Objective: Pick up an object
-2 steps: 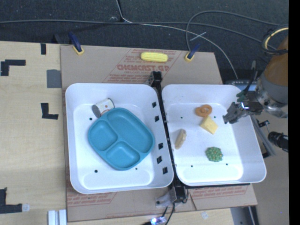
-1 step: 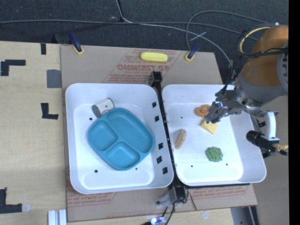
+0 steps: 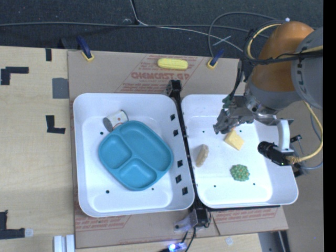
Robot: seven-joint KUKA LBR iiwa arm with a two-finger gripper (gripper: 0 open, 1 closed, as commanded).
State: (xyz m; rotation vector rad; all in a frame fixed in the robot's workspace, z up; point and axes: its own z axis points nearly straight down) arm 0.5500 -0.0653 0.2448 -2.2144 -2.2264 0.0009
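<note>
Now the gripper [image 3: 226, 124] hovers beside the yellow block [image 3: 234, 140] near the right bin's [image 3: 210, 196] middle; finger spread unclear, and the descent looks next

A pale yellow wedge [image 3: 234, 140] lies flat in the right bin; a tan lump [image 3: 201, 155] rests nearer the divider; a green knobbly ball [image 3: 240, 172] sits toward the front.

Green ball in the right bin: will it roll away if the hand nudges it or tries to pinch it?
Probably. The green ball looks round, so a sideways nudge would likely send it rolling across the bin floor. Its bumpy surface may give the hand some grip. It looks small, so likely light.
</note>
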